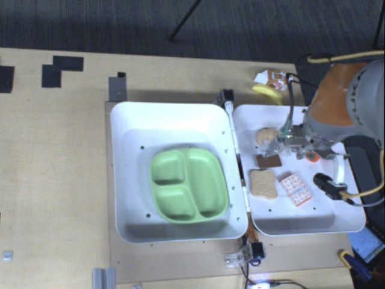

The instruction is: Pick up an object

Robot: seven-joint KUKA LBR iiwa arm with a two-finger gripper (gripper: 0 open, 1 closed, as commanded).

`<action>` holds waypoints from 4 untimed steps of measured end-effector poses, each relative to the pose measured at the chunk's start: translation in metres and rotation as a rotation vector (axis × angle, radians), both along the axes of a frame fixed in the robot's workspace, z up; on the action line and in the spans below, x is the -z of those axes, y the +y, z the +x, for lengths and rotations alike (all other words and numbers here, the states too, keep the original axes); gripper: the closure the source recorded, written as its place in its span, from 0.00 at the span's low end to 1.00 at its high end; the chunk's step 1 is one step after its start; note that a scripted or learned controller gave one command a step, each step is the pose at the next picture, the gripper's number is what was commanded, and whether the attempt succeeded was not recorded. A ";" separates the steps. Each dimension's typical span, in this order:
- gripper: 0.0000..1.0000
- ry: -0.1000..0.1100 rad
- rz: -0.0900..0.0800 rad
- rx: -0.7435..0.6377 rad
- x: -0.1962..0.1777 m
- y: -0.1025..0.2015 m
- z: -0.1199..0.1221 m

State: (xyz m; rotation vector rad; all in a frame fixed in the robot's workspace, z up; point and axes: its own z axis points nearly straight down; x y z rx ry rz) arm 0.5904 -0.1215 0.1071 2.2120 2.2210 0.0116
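The right bin [337,218] holds a round pale bun [264,136], a brown bar [268,160], a slice of toast [263,183], a red-and-white patterned square [295,189] and a small orange-red piece [311,156]. My gripper [283,142] hangs low over the upper middle of this bin, just right of the bun and just above the brown bar. The grey arm with its orange band comes in from the right. I see nothing held in the gripper.
A green divided plate [188,184] lies in the left bin [129,161]. The ridge between the bins runs just left of the bun. A yellow banana [267,91] and a small packet [272,77] lie on the bench behind the right bin.
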 end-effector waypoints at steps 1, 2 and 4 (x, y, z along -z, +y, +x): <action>0.00 0.004 -0.001 0.003 0.021 0.026 -0.044; 1.00 -0.002 -0.001 0.001 0.009 0.027 -0.041; 1.00 -0.005 0.000 -0.001 -0.002 0.027 -0.040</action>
